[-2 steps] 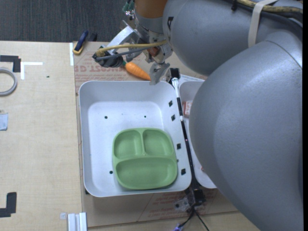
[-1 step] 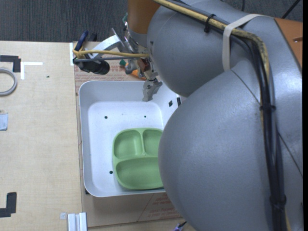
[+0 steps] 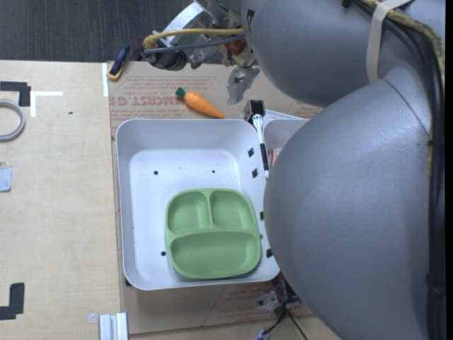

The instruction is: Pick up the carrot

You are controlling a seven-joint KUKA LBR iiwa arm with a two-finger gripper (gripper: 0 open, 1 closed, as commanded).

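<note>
Up near the top of the view, the carrot (image 3: 201, 103) lies on a brown cardboard sheet (image 3: 152, 91), outside the bins and just beyond the far rim of the left bin (image 3: 134, 190). It is orange with a small green tip; the green end points left and away, the body slants down to the right, and its right end comes close to the bin's rim without clearly touching it.

The gripper (image 3: 241, 82) hangs to the right of the carrot, a little apart from it, over the cardboard near the bin's far right corner. Grey metal parts reach down toward the sheet there, but whether the tool is spread or pressed together I cannot tell, as the parts overlap and blur. Nothing shows pinched in it, and the carrot lies free on the sheet.

Above the gripper sits the wrist hardware (image 3: 195, 37), with a yellow cable looping left and a dark cylindrical piece at its left end. The arm (image 3: 354, 154) is large and grey, filling the right side and covering most of the right bin (image 3: 283, 127), of which a white corner shows.

Inside the left bin rests a green divided plate (image 3: 212, 234), with two small sections at the far side and one larger at the near side, toward the bin's near right corner.
</note>
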